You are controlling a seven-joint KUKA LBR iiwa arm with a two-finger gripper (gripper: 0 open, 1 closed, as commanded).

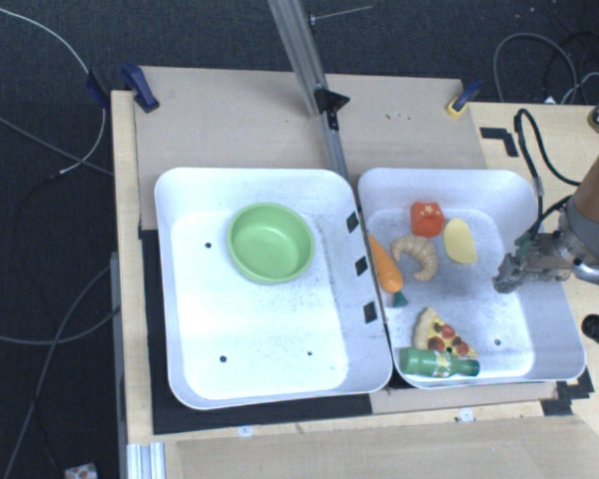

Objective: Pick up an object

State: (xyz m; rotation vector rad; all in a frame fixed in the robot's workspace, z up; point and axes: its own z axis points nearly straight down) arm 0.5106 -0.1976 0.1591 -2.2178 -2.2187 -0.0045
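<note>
While hovering just right of the lemon point(460, 240) in the right bin point(539, 352), gripper point(509, 276) finger state impossible to tell. Probably light, hard, slick plastic; best pinched across the narrow middle.

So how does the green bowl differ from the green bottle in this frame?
The green bowl sits upright alone in the left bin; the green bottle lies on its side in the right bin, among other items, beside the pizza slice. The bowl is pale green, round and wide; the bottle is darker and slim. The hand touches neither of them.
</note>
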